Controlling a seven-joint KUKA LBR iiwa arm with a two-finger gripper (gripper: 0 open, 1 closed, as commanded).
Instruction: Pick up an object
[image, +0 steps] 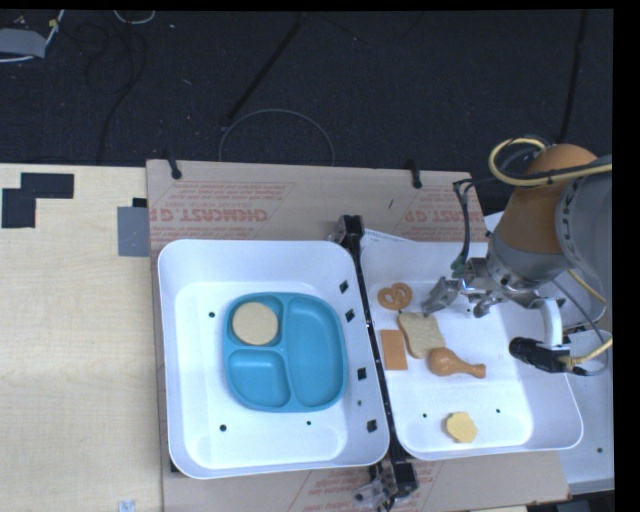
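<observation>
My gripper (461, 300) hangs over the upper middle of the right bin (545, 425), open, with nothing between its fingers. Its left fingertip (438, 299) is just above and right of a slice of toast (422, 333). A pretzel (394, 296) lies to the left of the gripper. Below the toast sits a brown drumstick (455, 365), with an orange cracker (393, 350) to its left. A small yellow chunk (461, 427) rests near the bin's front wall.
The left bin (195, 420) holds a blue divided plate (310, 350) with a round tan biscuit (254, 323) in its upper-left compartment. A black divider (365, 330) separates the bins. The arm's grey body and cables (545, 250) crowd the right bin's right side.
</observation>
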